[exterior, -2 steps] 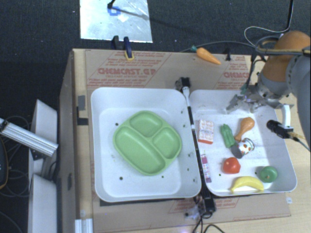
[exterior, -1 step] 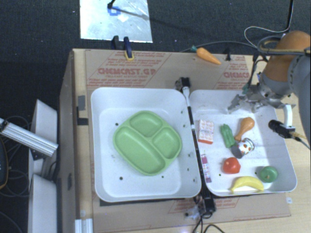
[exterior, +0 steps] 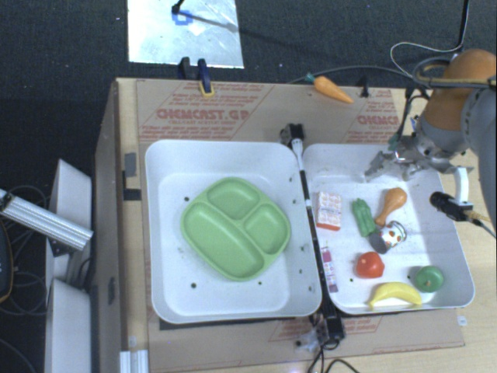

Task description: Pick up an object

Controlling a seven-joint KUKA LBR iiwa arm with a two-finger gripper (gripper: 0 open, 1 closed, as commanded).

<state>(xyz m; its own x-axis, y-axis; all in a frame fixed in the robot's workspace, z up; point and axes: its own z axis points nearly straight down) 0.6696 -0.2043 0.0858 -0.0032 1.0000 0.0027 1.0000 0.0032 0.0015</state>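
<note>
The claw (exterior: 404, 160) hung over the right bin's (exterior: 342, 162) far corner — fingers spread, pinching nothing. Nearer in that bin lay a chicken drumstick (exterior: 392, 203), green pepper (exterior: 362, 217), tomato (exterior: 370, 265) and banana (exterior: 395, 293) — all untouched.

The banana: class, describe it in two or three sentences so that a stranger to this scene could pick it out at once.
Find the right bin, the one holding small toy foods rather than the green plate. Look along its near edge, where the banana lies on its side between a red tomato and a green apple. It is the only yellow, curved thing there.
</note>
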